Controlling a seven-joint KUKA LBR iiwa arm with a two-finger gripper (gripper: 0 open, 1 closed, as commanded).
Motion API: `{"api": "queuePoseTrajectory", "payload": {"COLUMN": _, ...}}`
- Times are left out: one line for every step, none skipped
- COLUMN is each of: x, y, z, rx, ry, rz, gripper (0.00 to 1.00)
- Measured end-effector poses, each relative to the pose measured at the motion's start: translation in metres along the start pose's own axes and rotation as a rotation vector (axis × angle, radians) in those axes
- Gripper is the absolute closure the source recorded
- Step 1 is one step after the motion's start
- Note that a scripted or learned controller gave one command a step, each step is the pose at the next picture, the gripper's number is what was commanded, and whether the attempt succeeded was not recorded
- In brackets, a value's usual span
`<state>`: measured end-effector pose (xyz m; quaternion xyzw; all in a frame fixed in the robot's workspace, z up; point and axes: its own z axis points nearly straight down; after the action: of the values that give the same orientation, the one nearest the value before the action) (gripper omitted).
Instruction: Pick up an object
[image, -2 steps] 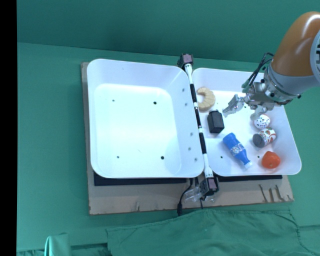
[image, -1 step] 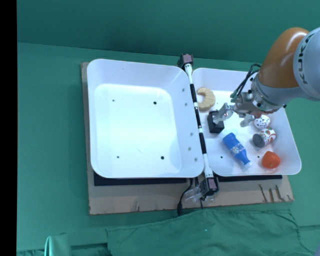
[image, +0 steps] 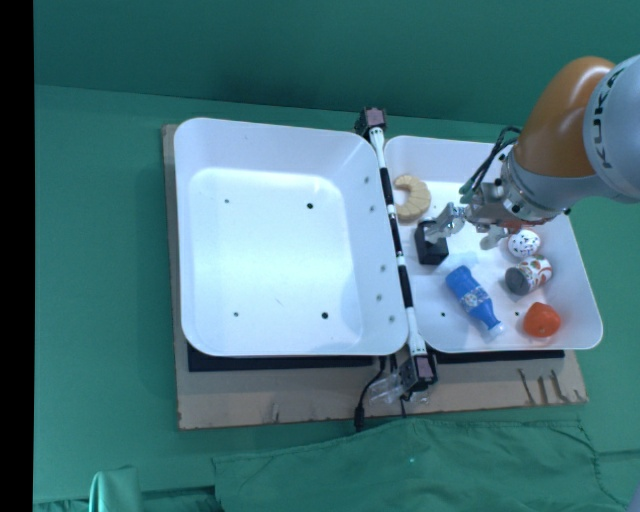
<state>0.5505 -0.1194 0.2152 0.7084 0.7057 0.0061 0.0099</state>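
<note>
The right bin (image: 580, 300) holds several objects. A tan ring-shaped pastry (image: 411, 196) lies near the divider at the back. A small black block (image: 432, 245) sits in front of it. A blue bottle (image: 473, 299) lies on its side toward the front, with an orange lump (image: 541, 320) at the front right. A white speckled ball (image: 523, 243) and a white, orange and grey toy (image: 527, 275) rest by the right wall. My gripper (image: 446, 221) hangs low over the bin, just right of and above the black block, very close to it. Whether it touches the block is unclear.
The left bin (image: 200, 150) is a broad white tray with a few dark specks on its floor. A black-and-white rail (image: 395, 240) divides the two bins. Both rest on cardboard (image: 280, 405) over green cloth. The arm (image: 560, 130) crosses the right bin's back corner.
</note>
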Motion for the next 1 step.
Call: {"api": "queuePoseTrajectory", "payload": {"x": 0.0004, "y": 0.0016, "z": -0.0105, "rx": -0.005, "ry": 0.001, "rz": 0.003, "gripper": 1.0}}
